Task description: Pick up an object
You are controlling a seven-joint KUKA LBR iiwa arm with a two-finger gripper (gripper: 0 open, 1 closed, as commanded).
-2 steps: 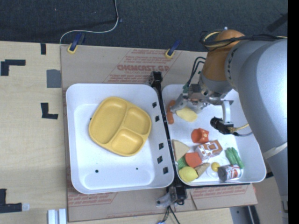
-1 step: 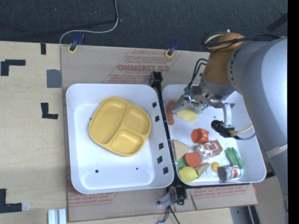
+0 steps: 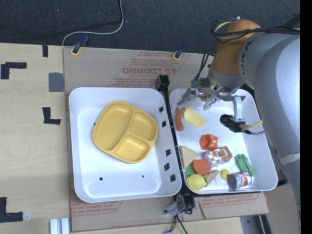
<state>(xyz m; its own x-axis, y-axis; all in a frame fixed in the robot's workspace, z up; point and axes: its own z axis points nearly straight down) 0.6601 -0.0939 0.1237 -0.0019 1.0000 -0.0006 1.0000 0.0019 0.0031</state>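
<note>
The brown cardboard sheet (image 3: 122, 72) carried two shallow white bins. The right white bin (image 3: 258, 152) held small toy foods (image 3: 209, 155); above them, the gripper (image 3: 197, 101) hovered, fingers spread, gripping nothing. Beyond lay dark carpet (image 3: 58, 9).

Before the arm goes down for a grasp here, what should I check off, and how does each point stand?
1. Gripper over the right bin: ok, at its far left corner.
2. Nothing held between the fingers: ok, none seen.
3. Target near: ok, a pale yellow piece and an orange sausage-shaped piece lie just below the fingers.
4. Target free of neighbours: not ok, those two touch.
5. Clearance from the bin wall: cannot tell.
6. Yellow divided plate out of the way: ok, in the left bin.
</note>
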